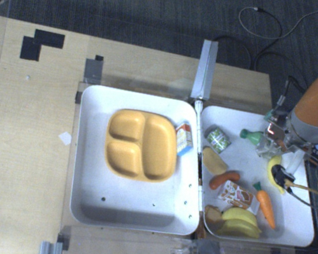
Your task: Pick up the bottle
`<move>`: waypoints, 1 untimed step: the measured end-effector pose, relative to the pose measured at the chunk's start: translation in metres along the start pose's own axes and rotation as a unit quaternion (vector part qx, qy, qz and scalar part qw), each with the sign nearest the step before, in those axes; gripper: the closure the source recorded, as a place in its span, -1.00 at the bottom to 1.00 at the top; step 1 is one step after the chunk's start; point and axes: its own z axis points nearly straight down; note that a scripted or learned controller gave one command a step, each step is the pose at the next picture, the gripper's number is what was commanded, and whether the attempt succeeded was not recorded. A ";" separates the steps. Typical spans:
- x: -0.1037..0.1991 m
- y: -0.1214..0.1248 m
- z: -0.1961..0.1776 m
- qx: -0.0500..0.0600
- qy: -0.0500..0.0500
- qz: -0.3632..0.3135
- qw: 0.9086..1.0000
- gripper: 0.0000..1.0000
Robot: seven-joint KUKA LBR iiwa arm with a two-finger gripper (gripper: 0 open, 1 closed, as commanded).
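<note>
The bottle [253, 136] is small, green and see-through. It lies on its side near the back of the right bin [304, 233], with its cap pointing left. My gripper [272, 144] hangs at the bottle's right end, directly over or against it. The wrist hides the body of the bottle from there on. The grey arm with its orange band [316, 100] comes in from the right edge.
The right bin also holds a green can [218, 139], a potato [215, 160], a sausage [224, 180], a small carton [236, 195], a carrot [266, 207] and bananas [240, 221]. In the left bin [84, 201] sit a yellow divided plate [142, 145] and a packet [184, 138].
</note>
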 end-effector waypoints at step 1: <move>0.068 0.007 -0.141 0.001 0.000 0.078 0.997 1.00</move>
